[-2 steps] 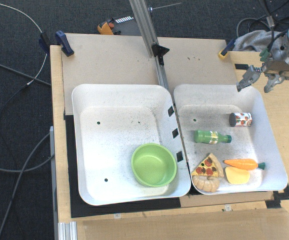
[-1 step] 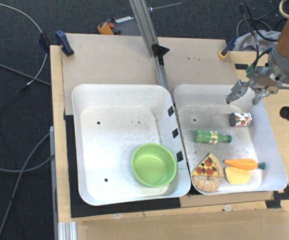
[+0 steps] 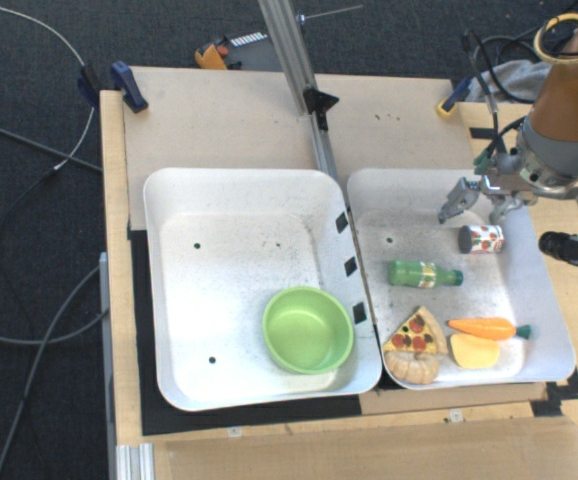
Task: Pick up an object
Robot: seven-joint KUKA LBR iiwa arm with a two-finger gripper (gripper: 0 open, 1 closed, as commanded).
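Lime-green round plastic bowl [image 3: 308, 329] glows against the speckled white left bin [image 3: 231, 230]. Right of that bowl: a green bottle [image 3: 424, 275] with a yellow band, a tan pizza slice [image 3: 416, 345] dotted red, an orange carrot [image 3: 486, 328], a yellow wedge [image 3: 474, 351].

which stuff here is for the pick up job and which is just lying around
For the job:
claw, over the right bin
small can
green bottle
carrot
pizza slice
yellow piece
green bowl, in the left bin

Lying about:
blue clamps
cables on the floor
metal pole
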